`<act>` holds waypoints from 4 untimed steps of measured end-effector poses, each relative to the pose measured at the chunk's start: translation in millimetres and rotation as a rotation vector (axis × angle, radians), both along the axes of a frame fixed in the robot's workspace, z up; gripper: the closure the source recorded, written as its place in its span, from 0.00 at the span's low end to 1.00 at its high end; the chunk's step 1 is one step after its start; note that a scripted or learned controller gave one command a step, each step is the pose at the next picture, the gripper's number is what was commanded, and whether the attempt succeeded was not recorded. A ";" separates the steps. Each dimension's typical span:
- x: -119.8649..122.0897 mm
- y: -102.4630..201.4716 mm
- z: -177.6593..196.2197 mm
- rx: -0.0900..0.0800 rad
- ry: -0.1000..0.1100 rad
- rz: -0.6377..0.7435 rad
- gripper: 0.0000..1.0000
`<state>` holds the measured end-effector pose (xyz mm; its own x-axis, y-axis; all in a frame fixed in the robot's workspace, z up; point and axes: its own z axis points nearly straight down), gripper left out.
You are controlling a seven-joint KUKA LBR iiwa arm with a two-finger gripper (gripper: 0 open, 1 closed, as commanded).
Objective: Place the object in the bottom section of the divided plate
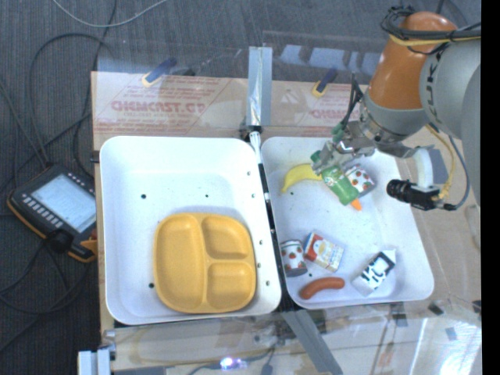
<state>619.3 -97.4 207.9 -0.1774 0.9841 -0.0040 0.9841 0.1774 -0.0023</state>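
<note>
A yellow divided plate (pixel 205 262) lies in the left bin (pixel 133 170), toward its front. It has one large section on the left and two smaller ones on the right. My gripper (pixel 334 156) hangs over the back of the right bin (pixel 406 233). It is right above a green packet (pixel 344 184) and beside a yellow banana (pixel 298 176). The gripper's tip overlaps the packet's upper edge, and I cannot make out whether it touches the packet.
The right bin also holds a small can (pixel 292 257), a red-orange carton (pixel 323 251), a red sausage (pixel 321 287) and a black-and-white box (pixel 376 271) along its front. A metal divider (pixel 258 92) rises between the bins at the back. A handheld pendant (pixel 55 204) lies left of the bench.
</note>
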 end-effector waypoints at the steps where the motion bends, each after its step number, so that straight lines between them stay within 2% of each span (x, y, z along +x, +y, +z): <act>1: -15.2 83.4 -25.2 0.004 0.001 0.186 1.00; 2: -32.7 152.5 -24.9 0.004 0.001 0.361 1.00; 3: -53.1 216.1 -30.3 0.005 0.003 0.367 1.00; 4: -53.0 216.0 -30.2 0.005 0.002 0.367 0.00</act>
